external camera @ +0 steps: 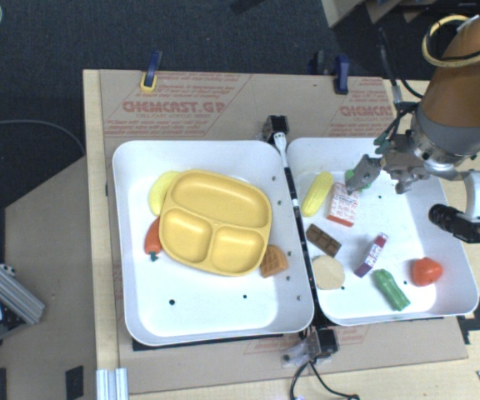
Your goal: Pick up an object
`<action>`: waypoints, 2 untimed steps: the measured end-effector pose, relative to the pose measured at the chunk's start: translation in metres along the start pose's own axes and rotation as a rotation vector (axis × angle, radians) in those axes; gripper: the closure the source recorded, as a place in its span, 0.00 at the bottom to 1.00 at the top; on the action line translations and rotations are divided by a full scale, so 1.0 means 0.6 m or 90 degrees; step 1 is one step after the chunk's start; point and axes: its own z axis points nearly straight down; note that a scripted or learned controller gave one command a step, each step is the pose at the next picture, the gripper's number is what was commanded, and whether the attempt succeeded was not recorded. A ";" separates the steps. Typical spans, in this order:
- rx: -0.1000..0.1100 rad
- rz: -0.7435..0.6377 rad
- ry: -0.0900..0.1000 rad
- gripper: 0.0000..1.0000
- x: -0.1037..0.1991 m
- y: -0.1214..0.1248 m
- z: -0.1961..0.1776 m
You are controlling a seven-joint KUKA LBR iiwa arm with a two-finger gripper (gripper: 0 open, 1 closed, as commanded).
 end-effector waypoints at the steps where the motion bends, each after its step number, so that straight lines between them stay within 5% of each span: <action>1: -0.008 -0.002 -0.001 0.00 0.000 0.004 -0.011; 2: -0.004 -0.001 0.000 0.00 -0.010 0.004 0.065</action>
